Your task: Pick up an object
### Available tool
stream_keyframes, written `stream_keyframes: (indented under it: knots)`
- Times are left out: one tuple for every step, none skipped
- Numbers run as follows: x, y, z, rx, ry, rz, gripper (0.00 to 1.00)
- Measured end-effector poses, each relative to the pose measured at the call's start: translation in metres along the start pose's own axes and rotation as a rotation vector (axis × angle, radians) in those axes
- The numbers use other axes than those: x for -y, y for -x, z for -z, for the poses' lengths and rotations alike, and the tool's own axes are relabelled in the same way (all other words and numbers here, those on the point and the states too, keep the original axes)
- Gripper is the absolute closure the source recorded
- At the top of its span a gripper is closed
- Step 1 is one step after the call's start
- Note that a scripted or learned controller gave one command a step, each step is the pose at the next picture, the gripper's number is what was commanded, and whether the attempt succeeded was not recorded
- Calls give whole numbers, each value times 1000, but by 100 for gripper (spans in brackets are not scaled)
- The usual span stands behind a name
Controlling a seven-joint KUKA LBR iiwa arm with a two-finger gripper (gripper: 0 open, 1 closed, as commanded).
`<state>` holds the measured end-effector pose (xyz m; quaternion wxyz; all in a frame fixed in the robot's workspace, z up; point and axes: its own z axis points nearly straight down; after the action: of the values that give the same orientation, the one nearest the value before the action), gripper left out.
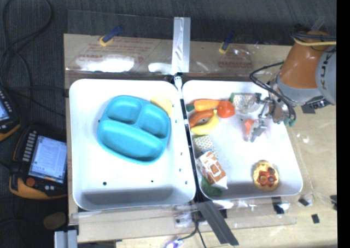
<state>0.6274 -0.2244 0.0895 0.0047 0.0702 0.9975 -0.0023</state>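
My gripper (258, 127) hangs over the upper right part of the right bin (284, 154), reaching in from the right. A small red-orange piece (248, 126) lies right beside its tip; whether they touch I cannot tell. To the left are a crinkled clear packet (243, 101), a red tomato (225, 109), an orange carrot-like toy (204, 104) and a yellow banana (203, 125). A round pizza-like toy (265, 175) rests at the bin's front right. A snack bag (212, 170) and a patterned packet (204, 143) lie along the left wall.
The left bin (87, 181) holds a blue divided plate (134, 127) with a yellow item (162, 103) behind it. A metal divider post (181, 44) stands between the bins at the back. Handheld devices (41, 162) sit on the floor at the left.
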Motion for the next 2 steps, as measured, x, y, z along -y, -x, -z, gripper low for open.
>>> stream_keyframes:
  knots:
    - [-1,3,13,10,-3,2,100]
    - [-45,-12,101,-7,1,-302,100]
